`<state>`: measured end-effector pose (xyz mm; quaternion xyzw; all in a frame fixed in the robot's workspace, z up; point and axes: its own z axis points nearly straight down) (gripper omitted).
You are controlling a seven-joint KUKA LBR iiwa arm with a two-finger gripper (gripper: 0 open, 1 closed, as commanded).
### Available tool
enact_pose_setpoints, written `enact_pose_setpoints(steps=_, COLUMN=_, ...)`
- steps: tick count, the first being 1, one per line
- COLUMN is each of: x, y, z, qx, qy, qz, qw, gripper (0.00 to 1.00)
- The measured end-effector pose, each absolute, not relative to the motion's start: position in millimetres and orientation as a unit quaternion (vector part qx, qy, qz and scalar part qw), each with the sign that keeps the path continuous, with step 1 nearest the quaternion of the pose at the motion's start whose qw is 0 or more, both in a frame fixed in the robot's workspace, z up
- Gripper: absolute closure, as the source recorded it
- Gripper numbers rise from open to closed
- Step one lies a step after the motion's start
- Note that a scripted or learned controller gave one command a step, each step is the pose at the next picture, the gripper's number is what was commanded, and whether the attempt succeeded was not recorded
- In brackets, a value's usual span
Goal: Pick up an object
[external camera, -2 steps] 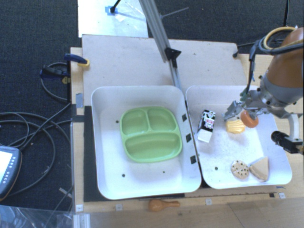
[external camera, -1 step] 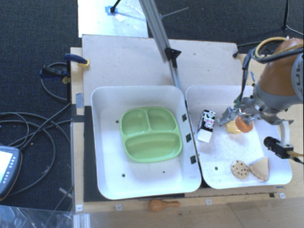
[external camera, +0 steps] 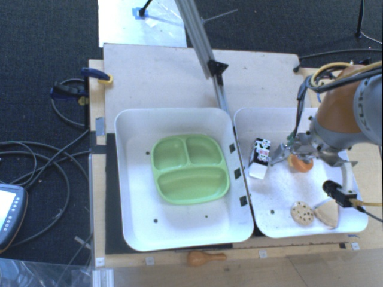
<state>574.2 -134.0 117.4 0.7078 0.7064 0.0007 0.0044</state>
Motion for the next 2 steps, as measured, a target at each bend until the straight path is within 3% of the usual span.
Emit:
enact_pose_setpoints(steps=1, x=576.5, y=-133.4, z=131.2, qx=0.707, qy=0.707, qz=0.0035, qw=0.007, gripper=1.00)
enact_pose_setpoints(steps=2, x=575.7, y=-135.7, z=175.1, qx=0.706, qy=0.708, qz=0.0015, qw=0.002, gripper=1.00)
